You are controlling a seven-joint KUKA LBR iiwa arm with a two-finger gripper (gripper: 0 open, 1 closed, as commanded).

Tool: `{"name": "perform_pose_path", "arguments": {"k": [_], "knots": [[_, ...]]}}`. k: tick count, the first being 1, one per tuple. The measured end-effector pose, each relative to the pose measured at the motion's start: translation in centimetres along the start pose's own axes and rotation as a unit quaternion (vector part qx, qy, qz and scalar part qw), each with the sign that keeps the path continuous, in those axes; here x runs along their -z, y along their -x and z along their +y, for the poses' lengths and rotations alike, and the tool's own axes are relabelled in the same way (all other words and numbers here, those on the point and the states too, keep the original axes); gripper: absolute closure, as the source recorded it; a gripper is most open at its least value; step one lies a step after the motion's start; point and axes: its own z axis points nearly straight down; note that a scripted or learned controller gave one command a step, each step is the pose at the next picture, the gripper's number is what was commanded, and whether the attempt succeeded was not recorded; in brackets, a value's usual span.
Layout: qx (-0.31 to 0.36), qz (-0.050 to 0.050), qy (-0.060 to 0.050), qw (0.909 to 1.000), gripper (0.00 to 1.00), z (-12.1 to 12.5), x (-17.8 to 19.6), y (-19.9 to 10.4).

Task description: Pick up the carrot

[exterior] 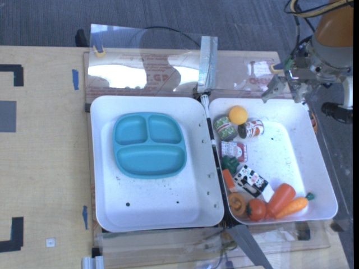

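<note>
We see the carrot (292, 207) lying at the near right corner of the right bin (291, 150), just beside a red pepper (281, 196). The hand (285, 88) hovers over that bin's far edge; we cannot tell its spread.

The orange carrot with its green tip (293, 207) is lodged in the near right corner of the right shallow white bin (291, 144), hemmed in by the bin's rim on the near side and touched on the left by an orange-red pepper-shaped toy (280, 198). A red tomato-like toy (257, 209) and a black-and-white box (250, 181) are crowded further left. Open white floor is left behind the carrot, toward the bin's far right side
</note>
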Motion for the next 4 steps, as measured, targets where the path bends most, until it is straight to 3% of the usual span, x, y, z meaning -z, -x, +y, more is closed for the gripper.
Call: {"name": "perform_pose_path", "arguments": {"k": [1,2,3,4], "knots": [[0.083,0.0,0.0,0.9966,0.0,1.5,-5.9,-7.7],[0.14,-0.003,0.005,0.9902,0.0,1.8,-14.1,-3.9],[0.269,-0.002,0.003,0.963,0.0,0.3,-6.1,2.5],[0.272,-0.002,0.003,0.9624,0.0,1.6,-6.6,-3.1]]}}
